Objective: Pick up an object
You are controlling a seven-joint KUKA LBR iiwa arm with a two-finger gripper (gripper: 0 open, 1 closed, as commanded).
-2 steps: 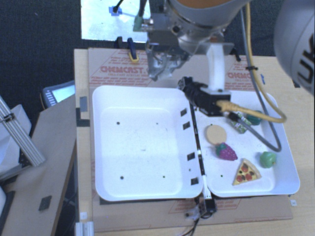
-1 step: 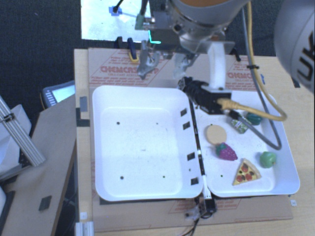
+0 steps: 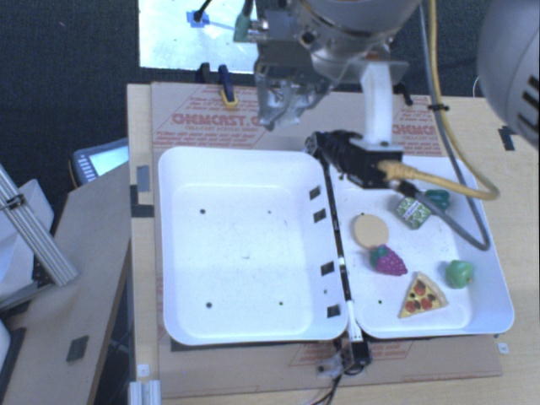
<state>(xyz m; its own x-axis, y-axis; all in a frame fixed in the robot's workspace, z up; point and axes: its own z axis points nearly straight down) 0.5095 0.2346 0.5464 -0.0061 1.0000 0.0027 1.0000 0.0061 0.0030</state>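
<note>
My gripper hangs high over the back edge of the bench, above the far rim of the left bin. Nothing shows between its metal fingers. In the right bin lie a pizza slice toy, a purple bunch of grapes, a tan round cookie, a green pepper-like toy, a small green-and-white can and a teal piece partly behind the cable.
A row of black clips marks the divider between the two bins. Cardboard lies under both bins. A metal rail and a tablet stand off the bench at left.
</note>
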